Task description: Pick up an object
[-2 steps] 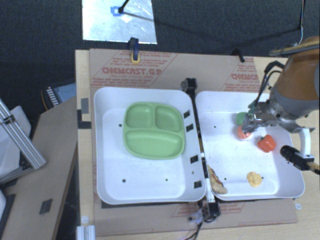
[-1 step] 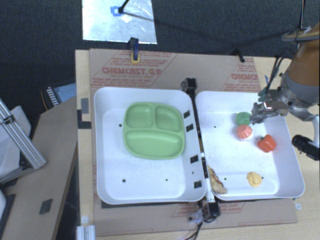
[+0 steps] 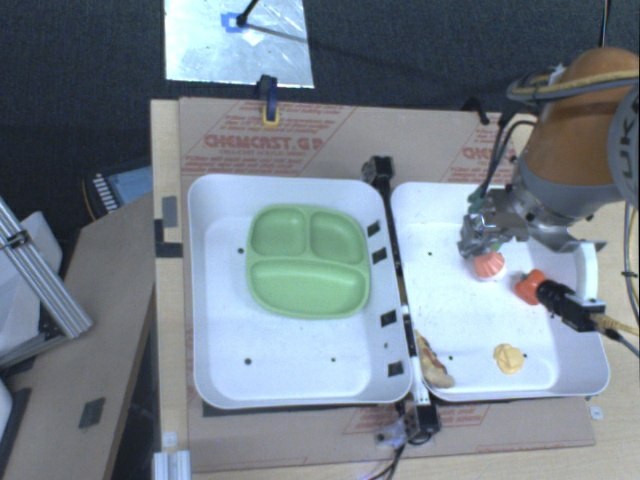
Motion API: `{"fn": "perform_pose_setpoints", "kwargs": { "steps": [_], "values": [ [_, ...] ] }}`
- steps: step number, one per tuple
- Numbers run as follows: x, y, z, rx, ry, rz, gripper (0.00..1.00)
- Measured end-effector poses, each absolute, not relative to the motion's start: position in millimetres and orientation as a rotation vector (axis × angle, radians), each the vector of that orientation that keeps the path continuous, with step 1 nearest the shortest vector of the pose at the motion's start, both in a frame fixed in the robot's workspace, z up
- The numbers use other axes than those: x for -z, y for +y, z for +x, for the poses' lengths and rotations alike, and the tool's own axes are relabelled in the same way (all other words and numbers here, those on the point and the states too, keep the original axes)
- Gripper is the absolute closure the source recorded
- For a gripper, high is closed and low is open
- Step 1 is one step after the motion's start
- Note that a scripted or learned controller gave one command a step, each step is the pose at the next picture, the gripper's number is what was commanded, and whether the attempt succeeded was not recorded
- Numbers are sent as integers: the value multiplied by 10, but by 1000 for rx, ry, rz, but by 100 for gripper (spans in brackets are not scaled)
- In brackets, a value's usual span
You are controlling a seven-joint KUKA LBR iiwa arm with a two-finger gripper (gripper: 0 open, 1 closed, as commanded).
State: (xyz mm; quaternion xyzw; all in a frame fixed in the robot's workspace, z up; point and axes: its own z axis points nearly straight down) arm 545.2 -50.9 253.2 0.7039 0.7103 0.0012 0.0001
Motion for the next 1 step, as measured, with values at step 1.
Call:
{"fn": "perform_pose_setpoints", "kwargs": {
  "steps": [1],
  "values": [
    [-2380,40,5491,-2,2233,2211,100]
  ]
}}
